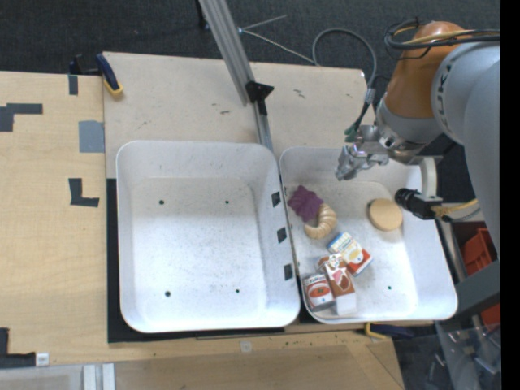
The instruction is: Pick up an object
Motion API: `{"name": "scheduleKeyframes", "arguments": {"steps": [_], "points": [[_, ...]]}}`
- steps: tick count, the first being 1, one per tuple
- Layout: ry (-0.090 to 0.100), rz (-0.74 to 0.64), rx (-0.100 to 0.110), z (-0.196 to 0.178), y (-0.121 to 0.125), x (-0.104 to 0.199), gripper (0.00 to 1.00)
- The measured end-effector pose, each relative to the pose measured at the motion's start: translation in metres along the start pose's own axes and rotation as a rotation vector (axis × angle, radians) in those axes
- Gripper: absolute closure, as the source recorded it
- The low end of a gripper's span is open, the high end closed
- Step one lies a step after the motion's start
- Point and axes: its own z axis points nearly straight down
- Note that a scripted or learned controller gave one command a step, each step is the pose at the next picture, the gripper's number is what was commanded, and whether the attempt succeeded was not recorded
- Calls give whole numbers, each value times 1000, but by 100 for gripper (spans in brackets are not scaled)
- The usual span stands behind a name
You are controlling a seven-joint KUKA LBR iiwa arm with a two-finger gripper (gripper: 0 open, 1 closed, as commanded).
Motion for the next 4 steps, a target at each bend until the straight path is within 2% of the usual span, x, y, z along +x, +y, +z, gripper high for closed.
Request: {"name": "scheduleKeyframes", "arguments": {"steps": [2, 4], "points": [[0, 1, 0, -113, 4, -8, 100], [2, -4, 9, -73, 10, 97, 100]]}}
